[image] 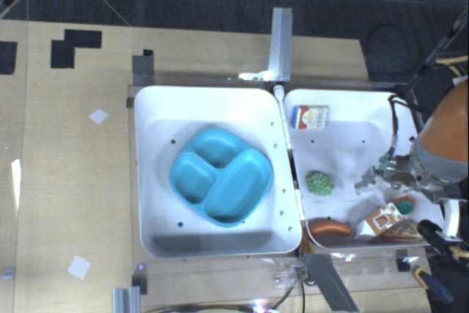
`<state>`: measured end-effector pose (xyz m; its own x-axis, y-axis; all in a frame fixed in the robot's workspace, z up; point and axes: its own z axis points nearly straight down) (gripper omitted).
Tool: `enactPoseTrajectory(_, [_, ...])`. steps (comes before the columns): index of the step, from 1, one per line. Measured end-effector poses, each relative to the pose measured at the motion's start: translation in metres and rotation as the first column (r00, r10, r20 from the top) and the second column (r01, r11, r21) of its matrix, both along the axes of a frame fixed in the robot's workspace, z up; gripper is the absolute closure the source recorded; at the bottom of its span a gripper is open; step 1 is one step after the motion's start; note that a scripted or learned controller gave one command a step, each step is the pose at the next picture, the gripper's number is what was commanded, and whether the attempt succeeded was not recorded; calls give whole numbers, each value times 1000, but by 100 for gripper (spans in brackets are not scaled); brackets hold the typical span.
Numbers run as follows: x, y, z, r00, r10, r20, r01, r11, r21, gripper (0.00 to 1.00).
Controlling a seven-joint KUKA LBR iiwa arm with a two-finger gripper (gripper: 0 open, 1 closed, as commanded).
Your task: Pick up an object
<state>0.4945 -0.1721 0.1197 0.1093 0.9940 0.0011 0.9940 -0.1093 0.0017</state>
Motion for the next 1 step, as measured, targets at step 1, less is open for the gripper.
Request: enactPoseTrajectory(1, [-4, -30, 28, 911, 412, 3, -412, 911, -5, 0])
